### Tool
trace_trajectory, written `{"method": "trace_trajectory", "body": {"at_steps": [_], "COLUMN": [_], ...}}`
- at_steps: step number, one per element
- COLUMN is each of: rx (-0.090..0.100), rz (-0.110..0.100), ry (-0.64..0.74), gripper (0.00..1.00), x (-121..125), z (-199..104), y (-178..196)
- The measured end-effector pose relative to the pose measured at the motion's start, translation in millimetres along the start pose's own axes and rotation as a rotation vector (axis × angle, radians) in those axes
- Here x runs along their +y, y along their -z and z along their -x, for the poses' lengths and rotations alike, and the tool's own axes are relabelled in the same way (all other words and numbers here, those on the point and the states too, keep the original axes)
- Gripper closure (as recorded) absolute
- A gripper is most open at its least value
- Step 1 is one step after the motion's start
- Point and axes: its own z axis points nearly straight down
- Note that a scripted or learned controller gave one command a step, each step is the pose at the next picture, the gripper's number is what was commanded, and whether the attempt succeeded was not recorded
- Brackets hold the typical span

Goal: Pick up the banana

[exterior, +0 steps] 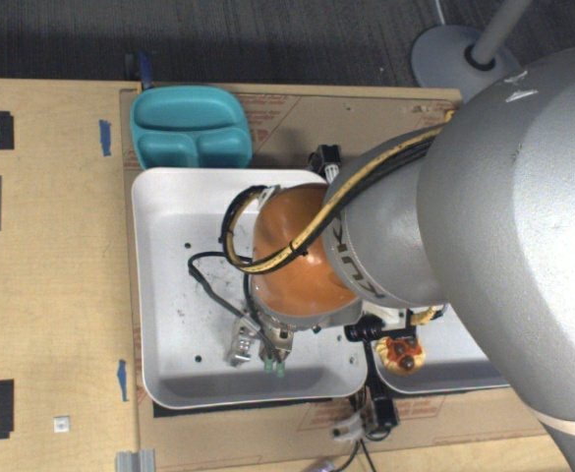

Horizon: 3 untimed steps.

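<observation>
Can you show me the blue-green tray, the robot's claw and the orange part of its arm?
teal tray (191, 126): camera view, top compartment.
gripper (258, 350): camera view, between fingertips.
orange band (292, 264): camera view, middle.

- The single camera sits above the bench (51, 264), looking down at a slant.
- It is close: the arm (484, 224), entering from the right, looms large.

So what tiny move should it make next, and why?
Probably lift and draw back to the right a little: the arm hangs over the left bin, covering much of it and the right bin, and bare white floor lies around its tip.
</observation>
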Motion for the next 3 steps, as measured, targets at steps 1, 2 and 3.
{"method": "trace_trajectory", "body": {"at_steps": [1, 2, 3], "rx": [-0.005, -0.007, -0.002], "rz": [0.003, 0.005, 0.000], "ry": [-0.308, -0.309, -0.655], "gripper": [1.00, 1.00, 1.00], "x": [41.6, 42.2, 41.5], "z": [-11.8, -11.4, -13.3], "y": [-1.7, 8.2, 59.7]}}
